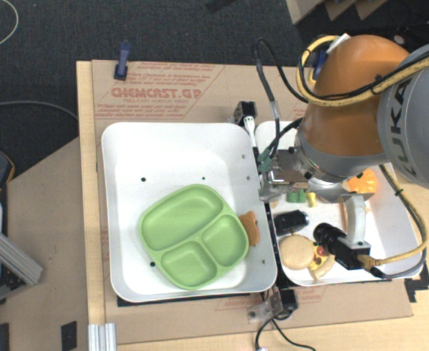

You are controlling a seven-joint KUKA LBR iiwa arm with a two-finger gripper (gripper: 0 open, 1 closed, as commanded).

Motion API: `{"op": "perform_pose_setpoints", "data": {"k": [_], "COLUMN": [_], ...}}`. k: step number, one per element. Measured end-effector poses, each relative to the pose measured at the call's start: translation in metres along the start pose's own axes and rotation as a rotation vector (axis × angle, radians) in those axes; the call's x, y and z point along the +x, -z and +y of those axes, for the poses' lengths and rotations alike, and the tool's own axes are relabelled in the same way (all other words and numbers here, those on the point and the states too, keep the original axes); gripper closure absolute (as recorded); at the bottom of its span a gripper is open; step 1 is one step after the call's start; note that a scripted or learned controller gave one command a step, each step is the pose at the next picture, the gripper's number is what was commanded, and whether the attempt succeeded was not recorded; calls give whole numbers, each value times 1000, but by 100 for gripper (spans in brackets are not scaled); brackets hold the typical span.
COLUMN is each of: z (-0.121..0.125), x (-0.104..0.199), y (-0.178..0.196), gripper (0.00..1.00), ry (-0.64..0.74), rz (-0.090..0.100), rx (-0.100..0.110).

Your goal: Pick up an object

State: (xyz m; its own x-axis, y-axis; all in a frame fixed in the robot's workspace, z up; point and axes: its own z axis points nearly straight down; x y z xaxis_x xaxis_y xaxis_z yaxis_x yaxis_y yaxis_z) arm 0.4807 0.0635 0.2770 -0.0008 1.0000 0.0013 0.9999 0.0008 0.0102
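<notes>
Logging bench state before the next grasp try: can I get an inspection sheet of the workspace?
Surface: two white bins, left bin and right bin, on printed cardboard.
Job's things: green divided plate and brown piece in left bin; tan round item, black item, orange item in right bin.
Clutter: blue clip on the cardboard.
Grippers: gripper low over right bin, beneath the wrist; hold cannot be told.
Cables: black cable by the bins' divide; white cable on floor.
Surroundings: dark floor.

the far half of the left bin [127, 159] is bare and open from above. nearer, the green divided plate [192, 236] fills the floor, a brown piece [250, 227] just beside its right edge. the arm [346, 101] overhangs the crowded right bin [387, 229].
</notes>
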Motion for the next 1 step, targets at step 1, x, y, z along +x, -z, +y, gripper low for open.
{"op": "perform_pose_setpoints", "data": {"k": [1], "z": [-1], "x": [1], "y": [5], "gripper": [100], "ry": [1], "rz": [-1], "rx": [8]}}
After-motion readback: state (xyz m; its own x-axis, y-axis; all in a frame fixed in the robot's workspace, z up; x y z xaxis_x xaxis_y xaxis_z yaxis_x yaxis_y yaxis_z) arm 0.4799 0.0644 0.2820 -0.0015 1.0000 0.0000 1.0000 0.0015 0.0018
